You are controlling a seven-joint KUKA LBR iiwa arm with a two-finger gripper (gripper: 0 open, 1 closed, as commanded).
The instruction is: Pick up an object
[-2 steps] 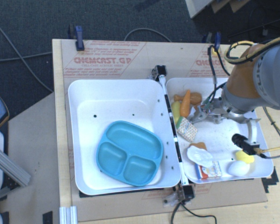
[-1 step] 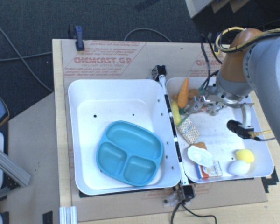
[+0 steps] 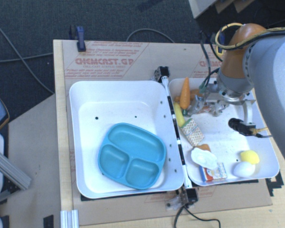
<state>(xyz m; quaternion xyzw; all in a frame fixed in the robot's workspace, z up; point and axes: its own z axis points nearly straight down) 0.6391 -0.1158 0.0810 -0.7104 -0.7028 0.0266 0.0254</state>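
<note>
The left bin (image 3: 80,103) holds a blue divided plate (image 3: 131,155) with 3 compartments, lying flat toward its near side. In the right bin (image 3: 268,146), an orange carrot (image 3: 185,93) lies against the far left corner, its long axis running near to far with the narrow tip pointing away. Near its blunt end lie a yellow piece (image 3: 179,115) and a checkered packet (image 3: 193,131). The gripper (image 3: 210,103) sits low just right of the carrot; I cannot tell its grip. A yellow lemon (image 3: 249,156) and white egg (image 3: 244,169) rest near the right corner.
</note>
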